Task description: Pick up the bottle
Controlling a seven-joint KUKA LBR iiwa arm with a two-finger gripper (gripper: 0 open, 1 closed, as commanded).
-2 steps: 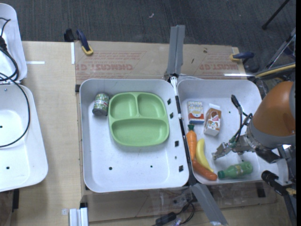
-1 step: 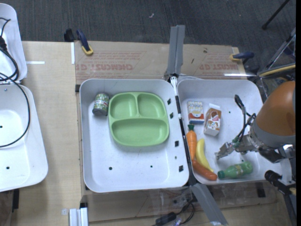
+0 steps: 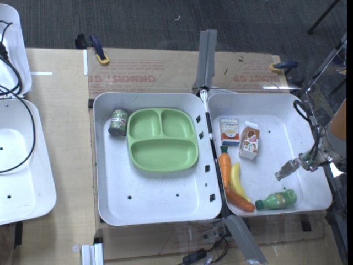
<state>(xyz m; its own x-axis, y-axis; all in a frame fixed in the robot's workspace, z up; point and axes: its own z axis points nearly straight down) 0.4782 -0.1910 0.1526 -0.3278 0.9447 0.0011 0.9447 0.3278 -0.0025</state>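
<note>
While the green bottle [image 3: 277, 200] lies on its side near the front edge of the right bin [image 3: 276, 112], the gripper [image 3: 288, 169] hangs above and just behind it, holding nothing. Its tip is small and blurred here, so I cannot tell whether it is spread or pressed together.

The bottle's cap end points toward the carrot [image 3: 239, 201] and banana [image 3: 237, 181], and the carrot's end looks close enough to touch it. A grab made too far toward the cap could catch the carrot instead. The round body may also roll away if pinched off-centre, and the bin's front wall leaves little room on that side.
</note>
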